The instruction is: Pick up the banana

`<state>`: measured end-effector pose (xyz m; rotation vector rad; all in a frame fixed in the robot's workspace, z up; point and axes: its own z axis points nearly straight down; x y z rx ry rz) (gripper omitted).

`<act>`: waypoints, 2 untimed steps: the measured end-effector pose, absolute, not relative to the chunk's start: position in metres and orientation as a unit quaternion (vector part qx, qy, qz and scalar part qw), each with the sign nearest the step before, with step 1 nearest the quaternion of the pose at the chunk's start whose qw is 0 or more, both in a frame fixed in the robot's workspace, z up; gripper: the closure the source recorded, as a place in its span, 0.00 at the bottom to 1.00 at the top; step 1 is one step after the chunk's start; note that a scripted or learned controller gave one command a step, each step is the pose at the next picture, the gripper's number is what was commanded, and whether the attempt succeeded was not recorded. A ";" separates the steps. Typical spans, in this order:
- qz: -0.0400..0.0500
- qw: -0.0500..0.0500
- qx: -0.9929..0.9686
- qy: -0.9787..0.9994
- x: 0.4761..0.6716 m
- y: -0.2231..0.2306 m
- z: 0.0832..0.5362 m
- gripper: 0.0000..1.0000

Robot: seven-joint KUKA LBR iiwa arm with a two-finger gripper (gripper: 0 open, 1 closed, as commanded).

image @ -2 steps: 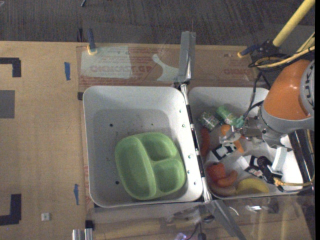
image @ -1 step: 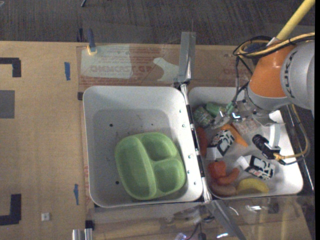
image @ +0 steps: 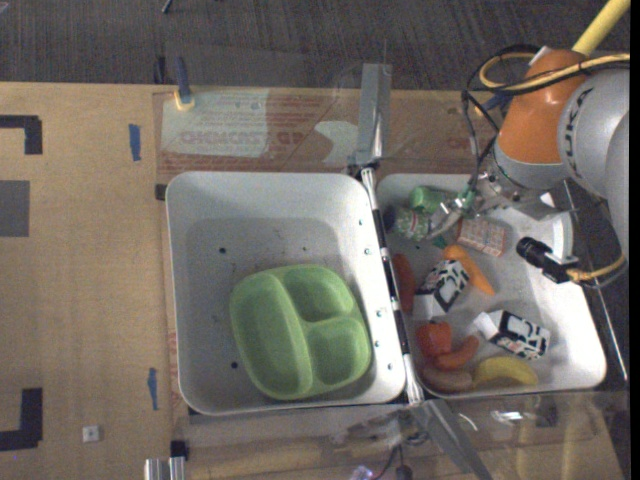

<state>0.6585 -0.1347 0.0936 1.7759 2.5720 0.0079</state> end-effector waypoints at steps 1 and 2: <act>0.001 0.004 0.396 0.918 0.668 -0.108 0.179 0.00; 0.001 0.001 0.352 0.936 0.574 -0.111 0.105 0.00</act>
